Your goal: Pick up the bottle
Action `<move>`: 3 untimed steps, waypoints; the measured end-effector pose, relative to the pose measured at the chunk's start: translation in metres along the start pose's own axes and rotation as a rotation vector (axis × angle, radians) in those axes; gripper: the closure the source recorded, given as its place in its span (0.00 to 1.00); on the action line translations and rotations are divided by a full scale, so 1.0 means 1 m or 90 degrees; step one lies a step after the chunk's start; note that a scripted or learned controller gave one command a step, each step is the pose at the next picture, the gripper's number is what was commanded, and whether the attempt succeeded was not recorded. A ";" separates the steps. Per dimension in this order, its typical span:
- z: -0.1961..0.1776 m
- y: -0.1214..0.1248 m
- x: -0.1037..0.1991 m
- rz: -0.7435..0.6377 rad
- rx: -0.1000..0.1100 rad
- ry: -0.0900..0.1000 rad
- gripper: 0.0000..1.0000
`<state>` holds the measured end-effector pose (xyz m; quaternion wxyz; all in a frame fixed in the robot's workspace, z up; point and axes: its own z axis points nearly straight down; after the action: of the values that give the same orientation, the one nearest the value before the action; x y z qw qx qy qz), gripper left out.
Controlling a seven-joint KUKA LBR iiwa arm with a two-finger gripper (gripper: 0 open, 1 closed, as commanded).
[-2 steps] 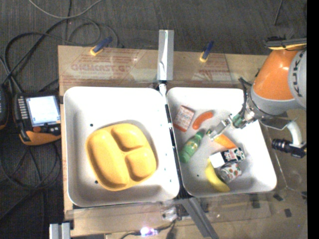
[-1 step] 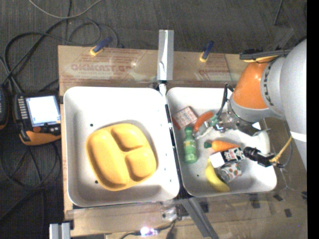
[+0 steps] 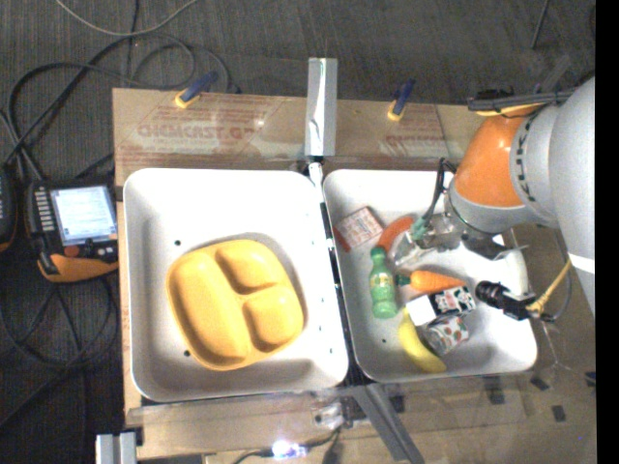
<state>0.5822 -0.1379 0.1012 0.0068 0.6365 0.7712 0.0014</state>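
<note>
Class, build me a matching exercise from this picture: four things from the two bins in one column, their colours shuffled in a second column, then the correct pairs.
Things:
1. bottle
2. divided plate
3. banana
4. carrot

Colours:
A. orange
B. green with a yellow cap
C. pale yellow, curved
D. deep yellow, three compartments

Pairs: 1-B, 2-D, 3-C, 4-A
</note>
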 end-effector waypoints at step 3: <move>-0.008 0.000 0.000 -0.001 0.002 -0.001 1.00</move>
<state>0.5819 -0.1374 0.1096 0.0064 0.6362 0.7715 0.0002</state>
